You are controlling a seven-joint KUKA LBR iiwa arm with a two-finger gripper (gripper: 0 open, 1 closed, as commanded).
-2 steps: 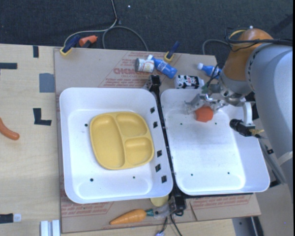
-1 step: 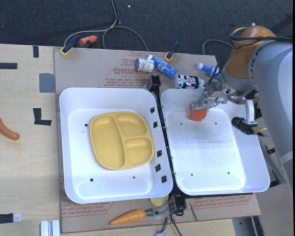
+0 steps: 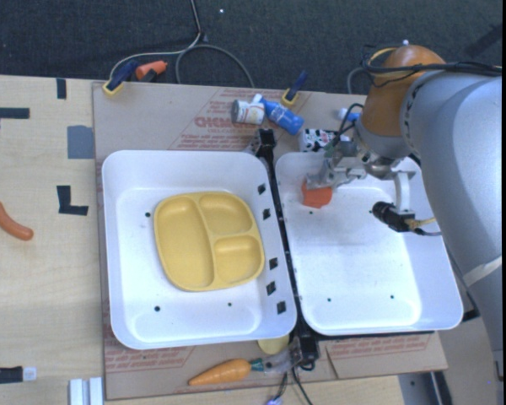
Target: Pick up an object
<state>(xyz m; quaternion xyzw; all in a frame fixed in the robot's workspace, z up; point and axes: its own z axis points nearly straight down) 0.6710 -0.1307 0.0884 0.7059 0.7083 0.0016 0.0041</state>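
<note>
- A sausage-like orange-red piece [image 3: 11, 220] lies on the bench well left of the bins, its long axis running from far-left to near-right.
- The left bin [image 3: 126, 310] holds a yellow divided plate [image 3: 208, 240], flat, with three compartments.
- A toy carrot [image 3: 222, 371] lies on the board just near the left bin, its tip pointing left; its green end is tangled in cables and hard to read.
- Far of the bins a white-and-blue bottle [image 3: 268, 112] lies on its side.
- The right bin [image 3: 379, 306] has a small orange block [image 3: 317, 195] in its far-left corner; it is too small and compact to show any long axis or heading.
- The gripper [image 3: 332, 175] is just above and touching that block; whether the fingers grip it cannot be told, for the wrist hides them.
- The arm's grey body is cut off at the right.
</note>
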